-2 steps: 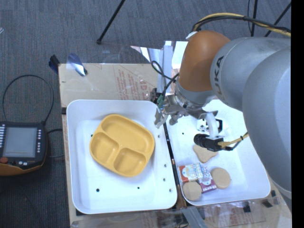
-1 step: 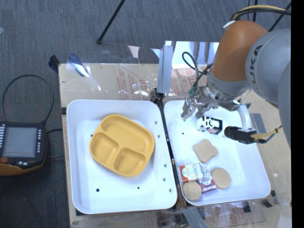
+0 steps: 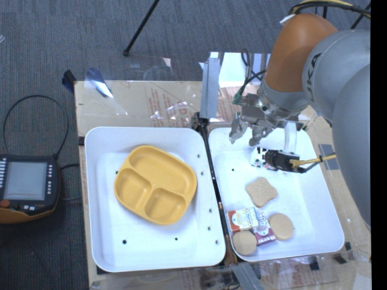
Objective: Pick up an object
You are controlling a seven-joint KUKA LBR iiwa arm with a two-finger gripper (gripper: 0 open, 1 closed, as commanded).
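overhead, gripper [image 3: 247,136] spread, holding nothing — snack packet [image 3: 250,222] label too blurred to read.

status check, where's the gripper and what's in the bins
Gripper open, nothing between fingers, over right bin far end. Bread slice, two round cookies, packet below. Yellow tray in left bin.

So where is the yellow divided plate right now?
The yellow divided plate lies in the left bin, roughly centred, across the divider from the right bin holding the food items.
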